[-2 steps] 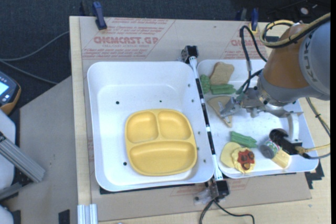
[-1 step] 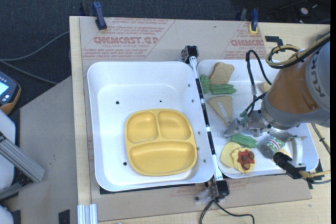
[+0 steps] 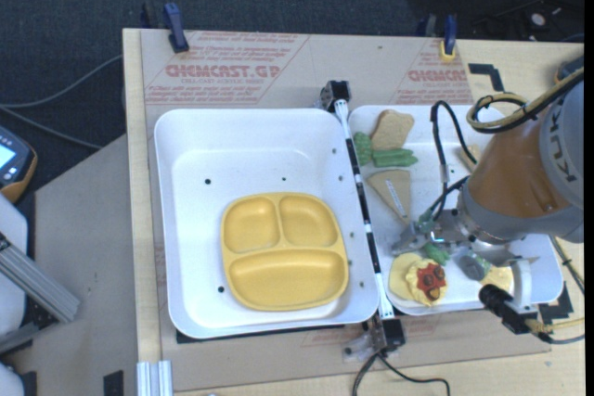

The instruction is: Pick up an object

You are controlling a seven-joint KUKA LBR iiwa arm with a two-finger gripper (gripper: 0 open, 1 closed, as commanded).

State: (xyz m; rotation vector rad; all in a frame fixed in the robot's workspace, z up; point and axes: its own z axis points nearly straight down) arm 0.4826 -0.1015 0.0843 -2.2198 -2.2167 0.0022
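The round pale-yellow toy pizza slice with red topping (image 3: 422, 280) is lying at the near end of the right-hand shallow white bin (image 3: 548, 287), just beside the divider between the bins. The two-finger gripper (image 3: 429, 241) is hanging directly above and behind it, among a small green piece (image 3: 434, 251); whether it is parted or closed I cannot tell (the wrist is hiding it). The grey arm with its orange band (image 3: 506, 172) is covering much of that bin. Farther back a tan bread-slice toy (image 3: 393, 127), a green leafy toy (image 3: 379, 153) and a beige wedge (image 3: 392, 192) are lying. In the left-hand white bin (image 3: 186, 144) a yellow three-compartment plastic plate (image 3: 283, 250) is resting.
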